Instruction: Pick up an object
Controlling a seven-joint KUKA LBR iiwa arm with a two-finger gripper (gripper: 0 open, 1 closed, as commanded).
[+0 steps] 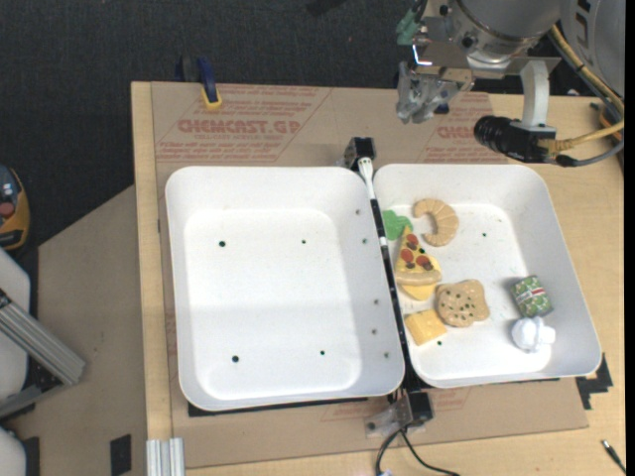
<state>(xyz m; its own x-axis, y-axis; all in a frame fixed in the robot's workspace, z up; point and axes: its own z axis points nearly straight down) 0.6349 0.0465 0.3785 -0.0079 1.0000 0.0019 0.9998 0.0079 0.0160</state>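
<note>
Camera view: tool raised beyond the bins' far edge.
Finger state unreadable; left shallow white plastic bin offers open floor.

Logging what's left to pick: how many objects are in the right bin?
7, none seemingly hidden: croissant, green piece, pizza slice, cookie, cheese wedge, green can, white item.

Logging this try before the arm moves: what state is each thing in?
gripper: raised beyond the bins, nothing between its fingers
croissant: lying in right bin
pizza slice: lying flat by the divider
cookie: lying flat
cheese wedge: touching the cookie
green can: on its side
left bin: level
</note>
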